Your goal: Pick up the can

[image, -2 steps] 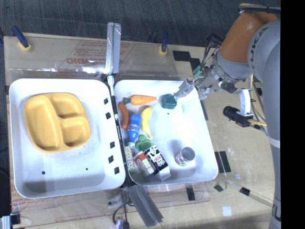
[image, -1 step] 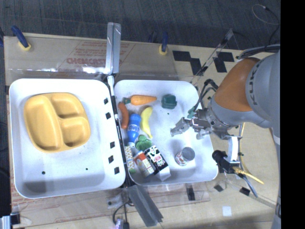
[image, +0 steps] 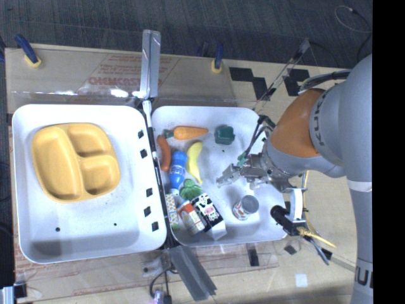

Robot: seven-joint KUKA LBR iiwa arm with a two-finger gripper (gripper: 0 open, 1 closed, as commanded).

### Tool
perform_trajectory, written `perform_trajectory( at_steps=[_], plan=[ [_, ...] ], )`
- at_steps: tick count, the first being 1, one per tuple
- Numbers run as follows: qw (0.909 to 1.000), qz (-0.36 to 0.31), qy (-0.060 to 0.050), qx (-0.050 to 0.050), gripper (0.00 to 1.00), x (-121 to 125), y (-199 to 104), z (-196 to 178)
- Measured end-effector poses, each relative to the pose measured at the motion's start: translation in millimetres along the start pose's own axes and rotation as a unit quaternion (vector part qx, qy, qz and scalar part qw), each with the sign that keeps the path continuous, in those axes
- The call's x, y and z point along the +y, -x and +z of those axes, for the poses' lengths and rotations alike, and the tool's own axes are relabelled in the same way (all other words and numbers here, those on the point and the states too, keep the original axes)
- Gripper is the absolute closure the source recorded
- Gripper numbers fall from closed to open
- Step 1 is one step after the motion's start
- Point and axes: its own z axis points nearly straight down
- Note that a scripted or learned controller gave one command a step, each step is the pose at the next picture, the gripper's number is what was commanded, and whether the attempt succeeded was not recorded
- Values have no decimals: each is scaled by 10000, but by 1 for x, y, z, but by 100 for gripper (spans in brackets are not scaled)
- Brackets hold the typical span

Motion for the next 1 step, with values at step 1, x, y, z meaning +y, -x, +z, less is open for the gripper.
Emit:
perform_trajectory(
  at_steps=[1],
  plan=[
    [9998,187,3,0,0,-30,7,-3]
  ],
)
